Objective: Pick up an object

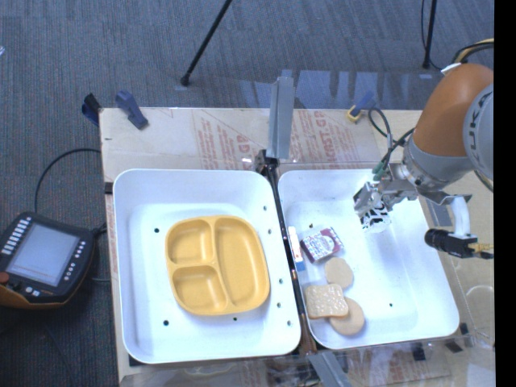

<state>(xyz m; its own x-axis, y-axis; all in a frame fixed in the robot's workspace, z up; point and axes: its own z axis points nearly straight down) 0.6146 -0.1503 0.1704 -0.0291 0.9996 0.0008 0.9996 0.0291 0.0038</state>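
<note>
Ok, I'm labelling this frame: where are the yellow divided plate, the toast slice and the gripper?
yellow divided plate (pixel 216 263): camera view, central divider.
toast slice (pixel 326 301): camera view, top face.
gripper (pixel 372 210): camera view, at its tip.

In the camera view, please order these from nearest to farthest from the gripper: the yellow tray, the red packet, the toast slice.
From the gripper:
1. red packet, right bin, to its lower left.
2. toast slice, right bin, near the front wall.
3. yellow tray, left bin.

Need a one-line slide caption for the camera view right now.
End effector over the right bin at a black-and-white object; yellow divided tray in left bin.
</note>
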